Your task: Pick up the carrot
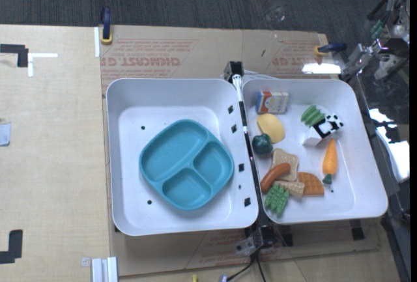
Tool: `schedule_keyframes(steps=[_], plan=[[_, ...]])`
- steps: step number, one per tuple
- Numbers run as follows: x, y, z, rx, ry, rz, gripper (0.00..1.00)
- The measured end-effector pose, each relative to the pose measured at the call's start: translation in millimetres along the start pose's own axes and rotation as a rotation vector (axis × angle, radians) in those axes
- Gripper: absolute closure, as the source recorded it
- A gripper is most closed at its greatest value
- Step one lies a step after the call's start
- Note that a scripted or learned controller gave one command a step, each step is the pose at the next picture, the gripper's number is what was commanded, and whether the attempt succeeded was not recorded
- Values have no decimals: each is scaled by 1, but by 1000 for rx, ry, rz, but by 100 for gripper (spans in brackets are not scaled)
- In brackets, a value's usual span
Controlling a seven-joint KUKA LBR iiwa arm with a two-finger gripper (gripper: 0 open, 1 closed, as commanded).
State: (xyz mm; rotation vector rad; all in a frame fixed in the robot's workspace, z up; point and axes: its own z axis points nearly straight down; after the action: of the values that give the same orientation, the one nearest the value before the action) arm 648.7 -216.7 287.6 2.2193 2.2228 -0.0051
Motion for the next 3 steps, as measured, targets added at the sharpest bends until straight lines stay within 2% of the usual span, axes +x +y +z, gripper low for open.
schedule_keyframes(steps=[1,2,3], plan=[[-5,-20,102,-2,1,-124,0],[-3,-65,173,-27,0,-173,0],[33,-95,180,-40,-15,-293,0]])
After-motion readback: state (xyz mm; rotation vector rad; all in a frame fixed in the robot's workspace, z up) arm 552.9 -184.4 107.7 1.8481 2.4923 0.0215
